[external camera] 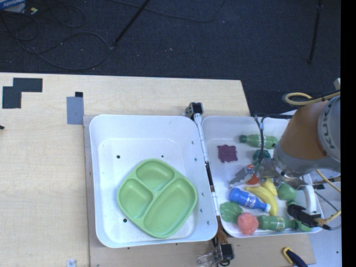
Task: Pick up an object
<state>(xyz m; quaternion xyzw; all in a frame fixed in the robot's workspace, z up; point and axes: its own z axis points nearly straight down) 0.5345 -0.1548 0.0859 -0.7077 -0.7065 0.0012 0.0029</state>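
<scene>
the gripper [253, 176] hangs low over the right bin [222, 128], its metal fingers splayed apart over the heap of toys and nothing caught between them — a stance for a grasp, i judge, not yet a hold. likely targets crowd just under it: a yellow banana [267, 192] at about five o'clock from the fingertips and a blue bottle [247, 199] at six, touching each other. around them lie a pink ball [247, 223], green pieces, and a green bottle [259, 141] at twelve; a purple piece [227, 153] sits apart at ten. the clutter may foul a clean pinch. the left bin [105, 132] bears a green divided plate [157, 197] — well apart at nine o'clock.
</scene>
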